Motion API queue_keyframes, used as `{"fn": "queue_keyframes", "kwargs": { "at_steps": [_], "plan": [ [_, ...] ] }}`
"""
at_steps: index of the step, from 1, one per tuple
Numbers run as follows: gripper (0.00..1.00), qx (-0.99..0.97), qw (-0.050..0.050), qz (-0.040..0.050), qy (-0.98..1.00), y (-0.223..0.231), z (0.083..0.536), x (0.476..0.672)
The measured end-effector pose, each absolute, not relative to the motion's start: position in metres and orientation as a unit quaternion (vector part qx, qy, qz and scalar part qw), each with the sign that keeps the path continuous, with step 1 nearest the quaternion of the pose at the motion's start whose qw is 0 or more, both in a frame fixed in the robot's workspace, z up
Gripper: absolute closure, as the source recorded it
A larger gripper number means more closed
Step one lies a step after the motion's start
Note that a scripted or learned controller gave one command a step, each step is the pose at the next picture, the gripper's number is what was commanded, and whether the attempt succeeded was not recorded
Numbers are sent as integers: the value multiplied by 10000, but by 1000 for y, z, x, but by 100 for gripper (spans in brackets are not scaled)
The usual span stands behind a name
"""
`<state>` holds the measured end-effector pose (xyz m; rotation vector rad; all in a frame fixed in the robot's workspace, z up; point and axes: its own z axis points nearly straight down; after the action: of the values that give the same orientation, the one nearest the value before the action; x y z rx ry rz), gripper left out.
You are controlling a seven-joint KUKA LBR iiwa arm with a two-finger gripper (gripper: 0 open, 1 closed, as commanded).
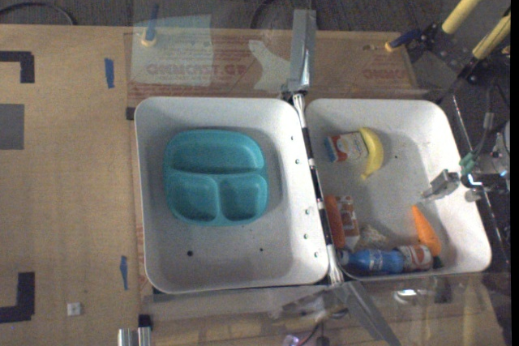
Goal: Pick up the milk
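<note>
The milk (349, 147) is a small white carton with red and blue print. It lies on its side at the back left of the right bin (405, 116) and touches a yellow banana (372, 151) on its right. My gripper (443, 185) hangs over the right side of the same bin, near the right wall. It is well apart from the milk, to the right of it and nearer the front. Nothing shows in the gripper.
An orange carrot (426, 229) lies just in front of the gripper. A blue bottle (378, 261) lies along the front wall, and a red-orange packet (344, 220) by the left wall. The left bin (162, 255) holds a teal divided plate (216, 177).
</note>
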<state>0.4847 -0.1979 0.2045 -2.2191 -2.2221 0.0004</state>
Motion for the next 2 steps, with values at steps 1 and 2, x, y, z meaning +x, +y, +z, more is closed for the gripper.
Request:
{"fn": "queue_keyframes", "kwargs": {
  "at_steps": [1, 2],
  "plan": [
    [0, -7068, -47, -28, -7074, -172, 88, 483],
    [0, -7153, -12, 0, -6988, -171, 342, 481]
  ]
}}
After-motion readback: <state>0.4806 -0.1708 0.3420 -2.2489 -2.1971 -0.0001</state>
